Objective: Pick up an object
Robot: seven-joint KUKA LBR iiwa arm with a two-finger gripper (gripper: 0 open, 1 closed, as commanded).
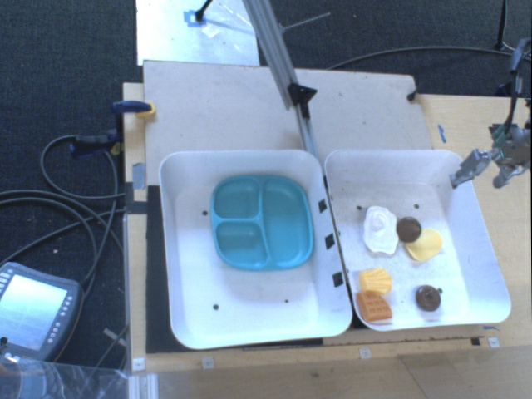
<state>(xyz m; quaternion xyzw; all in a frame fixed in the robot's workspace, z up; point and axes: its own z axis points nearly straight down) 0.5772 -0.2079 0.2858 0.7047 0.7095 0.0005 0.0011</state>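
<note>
At the right bin's [490,256] far edge the open end effector [486,169] is held with nothing in it, so no toy food [381,229] is picked up yet.

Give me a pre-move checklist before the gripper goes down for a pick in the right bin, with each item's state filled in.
1. Gripper position: over the right bin's upper right rim, not above any item. Not ok.
2. Nothing between the fingers: ok.
3. Targets in the right bin: white piece, brown ball, yellow piece, orange pieces, brown round piece. Ok.
4. Spacing: white piece, brown ball and yellow piece are bunched together. Not ok; the brown round piece stands apart. Ok.
5. Blue divided plate sits in the left bin, out of the path. Ok.
</note>
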